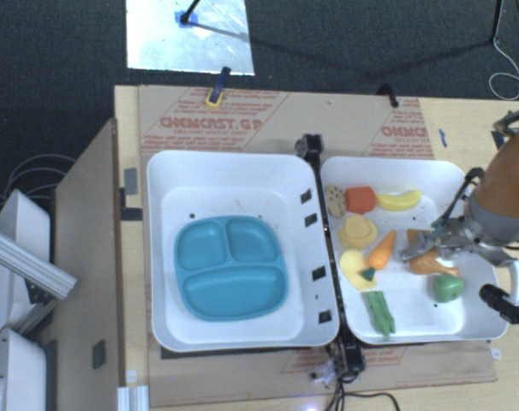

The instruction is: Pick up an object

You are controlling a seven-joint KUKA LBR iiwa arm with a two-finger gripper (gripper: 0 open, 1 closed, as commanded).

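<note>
Where the gripper (416,248) comes down into the right bin (414,330), it sits just left of an orange-brown piece (432,265), and I cannot tell how wide it is or if it grips anything. A green round fruit (447,288) lies just near of that piece. To the left lie a carrot (380,250) and a green stick (379,311); farther, a banana (399,199). The left bin (170,187) holds a blue divided plate (231,266).

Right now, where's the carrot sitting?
The carrot lies near the middle of the right bin, tilted, between the pale yellow round piece and the claw.
</note>
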